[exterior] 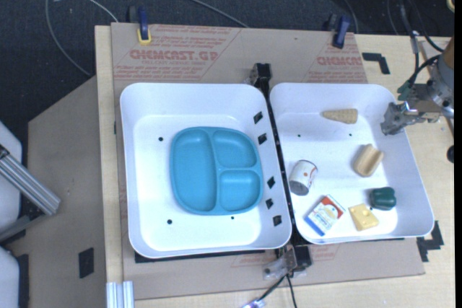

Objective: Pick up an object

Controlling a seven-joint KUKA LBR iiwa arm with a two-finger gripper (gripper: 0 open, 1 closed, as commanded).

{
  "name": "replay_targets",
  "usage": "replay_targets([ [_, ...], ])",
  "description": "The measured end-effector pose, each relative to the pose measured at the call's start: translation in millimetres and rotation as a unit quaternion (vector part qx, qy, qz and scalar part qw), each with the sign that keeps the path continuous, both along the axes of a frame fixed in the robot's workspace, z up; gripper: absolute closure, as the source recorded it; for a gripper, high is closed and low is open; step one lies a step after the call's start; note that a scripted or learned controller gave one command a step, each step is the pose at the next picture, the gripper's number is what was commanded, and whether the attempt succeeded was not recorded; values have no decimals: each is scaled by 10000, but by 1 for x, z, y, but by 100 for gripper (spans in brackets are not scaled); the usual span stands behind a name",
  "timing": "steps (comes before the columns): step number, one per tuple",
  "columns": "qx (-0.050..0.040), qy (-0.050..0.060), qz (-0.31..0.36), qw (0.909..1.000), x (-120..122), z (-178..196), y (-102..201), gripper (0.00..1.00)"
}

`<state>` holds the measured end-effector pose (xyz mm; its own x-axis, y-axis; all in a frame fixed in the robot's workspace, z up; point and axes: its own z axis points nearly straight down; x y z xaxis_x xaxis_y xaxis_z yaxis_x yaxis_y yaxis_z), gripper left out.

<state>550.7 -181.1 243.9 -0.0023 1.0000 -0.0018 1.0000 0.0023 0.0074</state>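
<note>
The task leaves the choice open, and the likeliest pick is the tan block (367,160), the thing lying nearest the gripper (393,120). It sits in the right bin (307,99), toward that bin's right wall, with bare white floor all round it. Taking the tan block as the landmark: the wedge-shaped cracker-like piece (340,115) lies beyond it toward the bin's far wall, the dark green object (382,198) just nearer the camera, the yellow piece (363,217) nearer still, the small red-and-blue packet (324,215) near and to its left, and the white cup on its side (302,177) to its left, close to the divider. The left bin (137,155) holds a blue divided plate (216,170). The gripper hangs over the right bin's far right rim, empty; whether the fingers are open or closed I cannot tell. A good grasp probably means coming straight down over the block, fingers spanning its narrow width, clear of the wall.
</note>
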Motion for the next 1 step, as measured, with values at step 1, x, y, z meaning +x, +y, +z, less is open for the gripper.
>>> replay_targets([
  [1,4,15,-3,10000,1,22,0,100],
])
